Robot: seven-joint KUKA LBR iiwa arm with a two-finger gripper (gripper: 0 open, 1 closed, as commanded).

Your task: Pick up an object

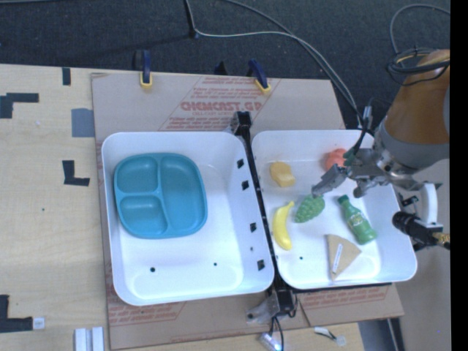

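In the right bin (pixel 395 269) lie a yellow block (pixel 282 173), a yellow banana (pixel 283 225), a green bunch of grapes (pixel 310 208), a green bottle (pixel 356 219), a tan wedge (pixel 341 254) and a red object (pixel 334 156) partly hidden by the arm. My gripper (pixel 338 191) hangs over the bin's upper right part. It is open and holds nothing. One fingertip stands just above the grapes, the other just above the bottle's cap.
The left bin (pixel 183 276) holds a blue divided plate (pixel 160 194). A black divider with clips runs between the two bins. The arm's grey body and orange band (pixel 417 115) cover the right bin's far right corner.
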